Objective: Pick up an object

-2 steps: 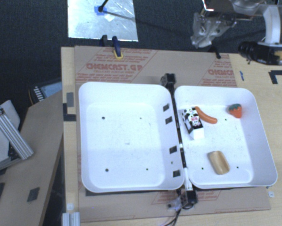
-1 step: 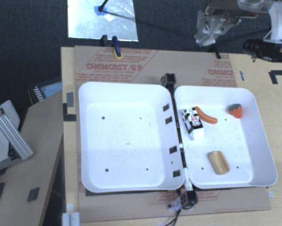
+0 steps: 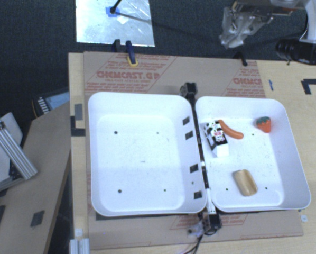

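In the right bin, nearest, a tan bread piece; farther in, a black-and-white carton touching an orange sausage; a strawberry well apart toward the right wall. Beside it, the left bin. Farthest, high beyond the bench, the gripper; grip cannot be told, nothing seen between its tips.

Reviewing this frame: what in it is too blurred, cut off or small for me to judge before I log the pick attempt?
- Gripper, camera view: motion-blurred near the top edge, and the arm above it is cut off by that edge.
- Black-and-white box: its printed pattern is too small to read.
- Orange sausage-shaped item: whether it rests on the box or only beside it is unclear.
- Tan item and red-and-green item: too small to identify.
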Controlling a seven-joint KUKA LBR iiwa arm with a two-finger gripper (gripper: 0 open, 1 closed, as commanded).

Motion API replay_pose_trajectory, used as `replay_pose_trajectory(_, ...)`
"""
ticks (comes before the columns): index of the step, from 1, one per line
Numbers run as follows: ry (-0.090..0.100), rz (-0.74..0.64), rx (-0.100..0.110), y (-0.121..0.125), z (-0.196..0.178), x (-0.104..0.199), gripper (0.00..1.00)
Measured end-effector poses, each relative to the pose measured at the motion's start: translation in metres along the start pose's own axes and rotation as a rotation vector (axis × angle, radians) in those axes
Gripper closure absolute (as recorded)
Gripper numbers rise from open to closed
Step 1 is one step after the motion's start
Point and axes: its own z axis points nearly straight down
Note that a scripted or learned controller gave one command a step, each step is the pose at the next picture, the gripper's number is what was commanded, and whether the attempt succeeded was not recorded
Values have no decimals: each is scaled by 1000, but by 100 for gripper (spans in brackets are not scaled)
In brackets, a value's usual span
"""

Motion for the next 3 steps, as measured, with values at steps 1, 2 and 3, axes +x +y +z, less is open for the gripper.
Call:
replay_pose_trajectory(1,0,-5,-2,0,-11,0,100)
replay_pose_trajectory(2,1,-9,-4,1,-22,0,100)
replay_pose_trajectory(3,1,-13,-8,1,-34,0,100)
